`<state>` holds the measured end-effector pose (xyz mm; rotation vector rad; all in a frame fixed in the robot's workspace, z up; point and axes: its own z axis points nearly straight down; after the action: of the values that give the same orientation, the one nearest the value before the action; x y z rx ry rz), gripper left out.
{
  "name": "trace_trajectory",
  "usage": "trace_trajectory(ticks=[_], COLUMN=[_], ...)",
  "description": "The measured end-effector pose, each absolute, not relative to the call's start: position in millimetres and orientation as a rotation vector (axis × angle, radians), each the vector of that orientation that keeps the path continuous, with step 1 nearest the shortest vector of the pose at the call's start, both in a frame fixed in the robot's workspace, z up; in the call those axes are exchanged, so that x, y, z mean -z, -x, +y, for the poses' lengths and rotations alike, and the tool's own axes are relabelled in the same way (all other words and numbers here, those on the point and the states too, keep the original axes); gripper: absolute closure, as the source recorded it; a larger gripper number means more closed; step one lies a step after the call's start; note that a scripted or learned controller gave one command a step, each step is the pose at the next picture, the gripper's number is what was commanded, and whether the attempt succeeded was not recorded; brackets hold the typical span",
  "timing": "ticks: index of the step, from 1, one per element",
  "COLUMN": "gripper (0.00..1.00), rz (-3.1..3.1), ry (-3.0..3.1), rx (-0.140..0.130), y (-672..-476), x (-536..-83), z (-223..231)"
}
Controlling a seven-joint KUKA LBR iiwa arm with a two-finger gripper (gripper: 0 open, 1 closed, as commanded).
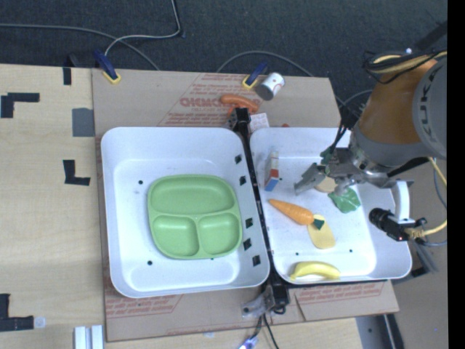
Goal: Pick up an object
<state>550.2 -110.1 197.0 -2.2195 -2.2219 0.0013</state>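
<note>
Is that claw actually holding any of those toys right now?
No. The claw hangs with its fingers spread over the right bin, nothing between them. The carrot lies just below it, untouched.

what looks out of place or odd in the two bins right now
Nothing looks spilled or broken. The green divided plate sits slightly skewed in the left bin. The banana lies tight against the right bin's front wall, awkward for the tool.

We count two white bins: one (116,217) well to the jaws' left, one (367,264) beneath them. One green divided plate (194,216). One carrot (290,211), one banana (315,270), one small box (273,170), one green item (346,200), one yellow piece (321,235), all near the jaws.
</note>
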Motion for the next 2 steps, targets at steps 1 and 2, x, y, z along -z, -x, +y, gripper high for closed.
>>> trace_trajectory(ticks=[1,2], gripper=[0.0,1.0], rz=[-2.224,-2.225], ry=[2.221,2.224], rx=[0.003,0.001], y=[-556.4,-556.7], x=[-86.3,-96.1], z=[-98.5,-99.8])
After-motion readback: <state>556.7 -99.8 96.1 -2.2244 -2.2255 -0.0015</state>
